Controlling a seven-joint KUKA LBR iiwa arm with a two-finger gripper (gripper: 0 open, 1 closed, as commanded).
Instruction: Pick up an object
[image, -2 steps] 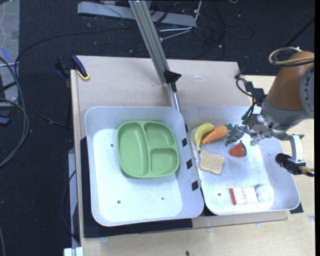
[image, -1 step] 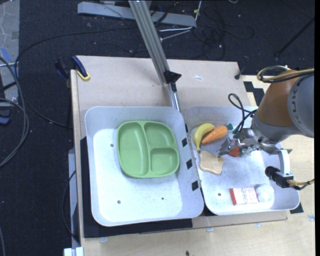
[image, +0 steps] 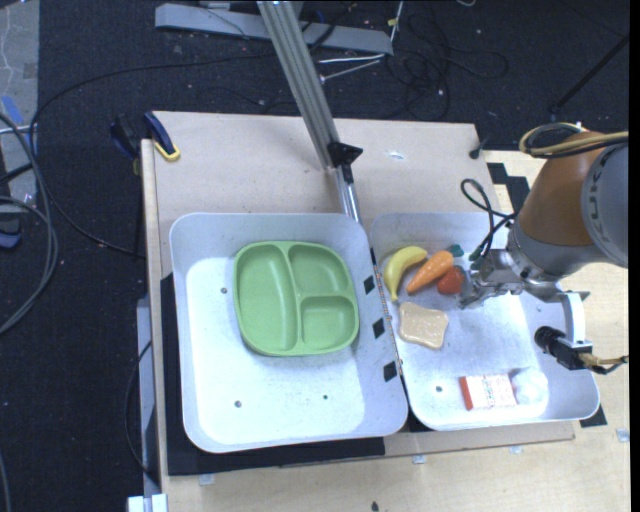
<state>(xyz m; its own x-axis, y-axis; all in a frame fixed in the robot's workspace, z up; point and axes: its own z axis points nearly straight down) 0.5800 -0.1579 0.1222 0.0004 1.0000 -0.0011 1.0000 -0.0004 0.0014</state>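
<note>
In the right bin lie a yellow banana, an orange carrot, a small red object, a tan slice of bread and a red-and-white box. My gripper is down in the right bin, just right of the red object and the carrot's end. I cannot make out whether it touches them. The arm's orange band and grey wrist hide the bin's far right side.
The left bin holds a green divided tray. A whitish lump lies next to the box. A metal pole slants in from the top to between the bins. A black cable loops above the right bin.
</note>
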